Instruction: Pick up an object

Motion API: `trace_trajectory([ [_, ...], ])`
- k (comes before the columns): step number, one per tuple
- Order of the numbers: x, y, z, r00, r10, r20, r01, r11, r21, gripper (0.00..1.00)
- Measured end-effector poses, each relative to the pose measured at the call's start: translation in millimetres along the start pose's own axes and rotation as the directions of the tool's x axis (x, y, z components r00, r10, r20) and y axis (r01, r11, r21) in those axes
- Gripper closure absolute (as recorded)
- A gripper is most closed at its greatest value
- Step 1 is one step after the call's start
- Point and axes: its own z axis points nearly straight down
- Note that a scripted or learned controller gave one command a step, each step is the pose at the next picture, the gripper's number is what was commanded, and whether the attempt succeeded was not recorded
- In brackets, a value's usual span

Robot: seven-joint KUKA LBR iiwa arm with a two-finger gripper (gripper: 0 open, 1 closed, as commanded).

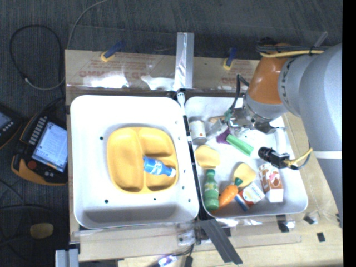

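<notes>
My gripper [234,119] hangs low over the back of the right bin [297,202], under the orange wrist band. Just in front of it lie a green cylinder [240,144] and a small purple piece [222,135]. A silver can [197,129] lies to the gripper's left by the bin wall. Nearer the front are a yellow lemon-like piece [207,156], a green bottle [210,189], a carrot [228,194], a yellow cheese wedge [245,173], a small box [251,195] and a red-and-white carton [271,183].
The left bin [89,199] holds a yellow divided plate [125,160] with a blue bottle [158,167] lying on it. A metal divider [184,60] stands behind the two bins. A handheld controller [44,149] lies off the bench at left.
</notes>
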Motion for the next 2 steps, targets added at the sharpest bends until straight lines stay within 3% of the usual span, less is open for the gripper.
trace_trajectory([
  [1,0.9,1.4,-9.7,1.000,0.000,-0.002,0.000,1.000,-0.004,1.00],
  [2,43.3,-35.9,-139.8,0.977,0.214,0.003,-0.214,0.977,0.009,1.00],
])
